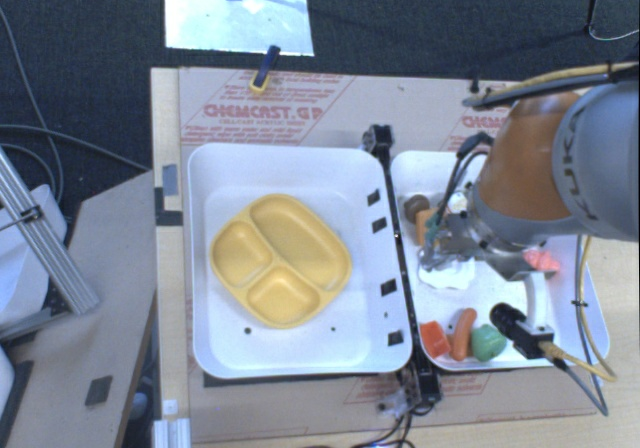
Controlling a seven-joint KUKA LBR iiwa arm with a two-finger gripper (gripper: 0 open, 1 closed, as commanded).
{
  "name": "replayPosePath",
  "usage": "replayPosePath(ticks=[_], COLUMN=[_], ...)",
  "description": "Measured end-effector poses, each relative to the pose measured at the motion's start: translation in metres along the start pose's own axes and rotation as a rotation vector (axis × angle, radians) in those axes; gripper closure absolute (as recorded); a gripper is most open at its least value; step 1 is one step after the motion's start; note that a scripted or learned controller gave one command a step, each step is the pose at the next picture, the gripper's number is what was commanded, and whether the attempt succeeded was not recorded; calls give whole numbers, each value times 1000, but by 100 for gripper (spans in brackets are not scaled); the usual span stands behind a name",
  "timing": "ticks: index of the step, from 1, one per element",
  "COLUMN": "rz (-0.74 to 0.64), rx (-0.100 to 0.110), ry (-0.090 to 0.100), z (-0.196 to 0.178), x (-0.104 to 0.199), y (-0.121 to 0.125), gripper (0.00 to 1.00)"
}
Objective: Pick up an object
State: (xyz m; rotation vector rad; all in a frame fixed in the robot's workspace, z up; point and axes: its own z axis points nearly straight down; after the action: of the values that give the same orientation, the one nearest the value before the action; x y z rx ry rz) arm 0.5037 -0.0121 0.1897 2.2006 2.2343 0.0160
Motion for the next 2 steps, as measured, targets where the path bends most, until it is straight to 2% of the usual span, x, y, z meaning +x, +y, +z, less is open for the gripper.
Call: replayPosePath(ticks=[1, 2], rz=[12, 12], rx=[9, 9], ry=[-3, -3], z=[5, 5], x=[-7, -7], y=[-3, -3], gripper=[0, 0])
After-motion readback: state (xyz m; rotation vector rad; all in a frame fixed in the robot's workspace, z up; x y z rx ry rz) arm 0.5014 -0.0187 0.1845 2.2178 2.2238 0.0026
